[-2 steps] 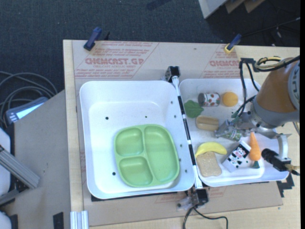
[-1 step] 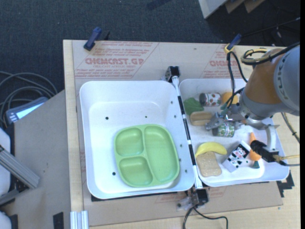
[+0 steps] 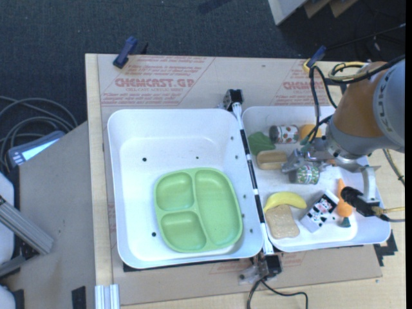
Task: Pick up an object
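Pincer [image 3: 302,163] is down in the right bin [image 3: 367,234], right on top of a small jar [image 3: 308,174] near the middle; can't tell if it's gripping. Banana [image 3: 285,201] lies at 7 o'clock from it, green tray [image 3: 196,209] in the left bin [image 3: 129,172].

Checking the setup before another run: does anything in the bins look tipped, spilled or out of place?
Nothing looks spilled or broken. The small can lies on its side in the right bin, where the toys sit jumbled together. The green tray lies flat in the left bin.
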### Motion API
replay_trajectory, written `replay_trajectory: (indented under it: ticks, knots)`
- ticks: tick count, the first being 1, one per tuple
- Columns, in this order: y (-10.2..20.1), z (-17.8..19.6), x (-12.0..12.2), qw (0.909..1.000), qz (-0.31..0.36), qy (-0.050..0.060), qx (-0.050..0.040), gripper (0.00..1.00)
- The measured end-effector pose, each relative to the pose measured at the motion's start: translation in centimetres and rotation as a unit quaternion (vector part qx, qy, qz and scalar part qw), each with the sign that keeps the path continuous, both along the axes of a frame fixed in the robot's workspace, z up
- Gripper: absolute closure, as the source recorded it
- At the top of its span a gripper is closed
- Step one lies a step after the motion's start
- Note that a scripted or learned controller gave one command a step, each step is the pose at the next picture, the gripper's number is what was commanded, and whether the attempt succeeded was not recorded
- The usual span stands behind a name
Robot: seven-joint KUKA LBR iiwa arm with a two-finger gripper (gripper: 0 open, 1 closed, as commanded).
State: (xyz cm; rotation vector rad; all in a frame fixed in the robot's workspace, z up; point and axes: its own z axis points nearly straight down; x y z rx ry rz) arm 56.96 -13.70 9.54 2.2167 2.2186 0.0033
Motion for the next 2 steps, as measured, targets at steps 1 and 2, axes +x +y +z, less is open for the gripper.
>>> replay_trajectory:
  ticks: [1, 2]
  knots:
    - [8.2, 9.0, -0.4, 1.0, 0.001, 0.001, 0.0017, 1.0]
    - [12.5, 11.8, -7.0, 1.0, 0.0, 0.004, 0.0018, 1.0]
